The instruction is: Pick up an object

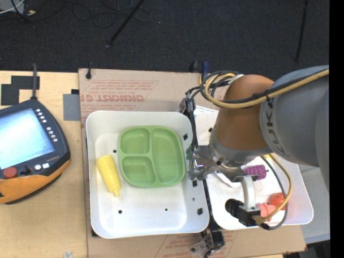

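— Two bins side by side on the bench, seen from the camera view above. Where was the pincer?

— Pincer [199, 164] sat low over the wall shared by the left bin [140, 219] and the right bin [302, 208], under the orange band of the arm [279, 117]. The wrist covered it from above, so I could not tell whether it was released or clenched. Nothing was seen grasped.

— Candidates for the pick?

— Just left of the pincer lay a green divided plate [151, 156], flat, with its right rim close to the shared wall. Farther left, beyond the plate, was a yellow bottle [109, 174] on its side, touching or almost touching the plate's far edge. Near the pincer's right was a purple piece [255, 171], partly under the arm. Farther right and nearer the camera was an orange-red piece [274, 201], by the right bin's near rim.

— Why was the pincer parked there?

— My judgement only. The plate's rim was the nearest thing to it. A flat plate offers a two-finger tool little but its edge, so an approach at the rim would fit. It might equally have been crossing between bins. I could not settle that.

— Hazards?

— The bin wall stood tight against the working spot. The plate's rim looked thin and shallow, so it would likely slip. The bottle, being round, would probably roll if nudged.
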Motion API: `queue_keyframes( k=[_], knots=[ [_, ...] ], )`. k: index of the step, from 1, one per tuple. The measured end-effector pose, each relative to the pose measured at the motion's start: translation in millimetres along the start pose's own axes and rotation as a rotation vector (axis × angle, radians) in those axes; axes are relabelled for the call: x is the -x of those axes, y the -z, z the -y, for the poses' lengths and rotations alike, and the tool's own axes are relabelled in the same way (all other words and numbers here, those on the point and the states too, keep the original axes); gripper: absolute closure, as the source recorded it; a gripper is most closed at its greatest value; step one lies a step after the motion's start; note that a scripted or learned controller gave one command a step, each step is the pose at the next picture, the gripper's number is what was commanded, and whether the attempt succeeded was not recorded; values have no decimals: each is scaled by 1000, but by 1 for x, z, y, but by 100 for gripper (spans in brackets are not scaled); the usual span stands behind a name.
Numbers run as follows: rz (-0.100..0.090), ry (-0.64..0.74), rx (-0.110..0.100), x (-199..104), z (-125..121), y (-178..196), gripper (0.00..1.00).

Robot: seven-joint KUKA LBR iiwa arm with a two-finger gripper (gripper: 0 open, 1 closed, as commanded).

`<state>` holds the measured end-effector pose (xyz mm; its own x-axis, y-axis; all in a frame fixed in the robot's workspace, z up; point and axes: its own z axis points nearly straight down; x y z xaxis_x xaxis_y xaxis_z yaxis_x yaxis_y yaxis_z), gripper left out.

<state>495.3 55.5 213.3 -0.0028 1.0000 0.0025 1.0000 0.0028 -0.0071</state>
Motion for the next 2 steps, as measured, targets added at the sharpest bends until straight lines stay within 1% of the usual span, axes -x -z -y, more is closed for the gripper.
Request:
queue_keyframes(
  k=[1, 2],
  knots=[
    [1, 0, 3, -32, 4, 5, 100],
    [2, -7, 0, -29, 14, 10, 100]
  ],
)
